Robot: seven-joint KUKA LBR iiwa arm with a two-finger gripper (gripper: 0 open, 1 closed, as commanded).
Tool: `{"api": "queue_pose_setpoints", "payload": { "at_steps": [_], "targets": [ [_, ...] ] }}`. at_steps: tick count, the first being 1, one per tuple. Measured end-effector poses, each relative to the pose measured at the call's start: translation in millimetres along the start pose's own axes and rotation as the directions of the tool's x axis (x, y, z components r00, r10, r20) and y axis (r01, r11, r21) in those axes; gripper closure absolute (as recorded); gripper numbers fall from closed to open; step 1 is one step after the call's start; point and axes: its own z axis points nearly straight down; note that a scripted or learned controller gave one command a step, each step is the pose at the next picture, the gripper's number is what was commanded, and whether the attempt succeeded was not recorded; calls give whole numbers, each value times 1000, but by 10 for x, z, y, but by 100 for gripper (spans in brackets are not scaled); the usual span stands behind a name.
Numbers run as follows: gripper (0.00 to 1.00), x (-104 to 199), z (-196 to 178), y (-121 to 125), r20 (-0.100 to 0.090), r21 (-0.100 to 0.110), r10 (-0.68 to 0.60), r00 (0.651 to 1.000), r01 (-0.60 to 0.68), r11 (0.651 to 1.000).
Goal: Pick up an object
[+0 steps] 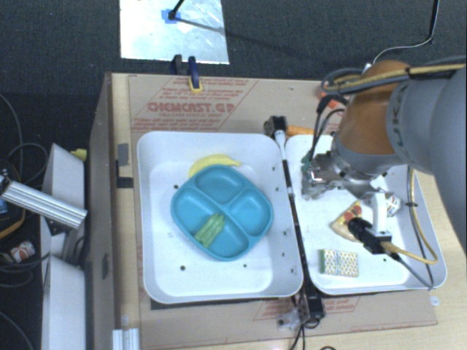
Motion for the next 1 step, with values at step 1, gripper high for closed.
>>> {"api": "queue_pose_setpoints", "payload": {
  "at_steps": [1],
  "targets": [
    [100,-556,7,305,2,2,2,1000,-2,1000]
  ]
}}
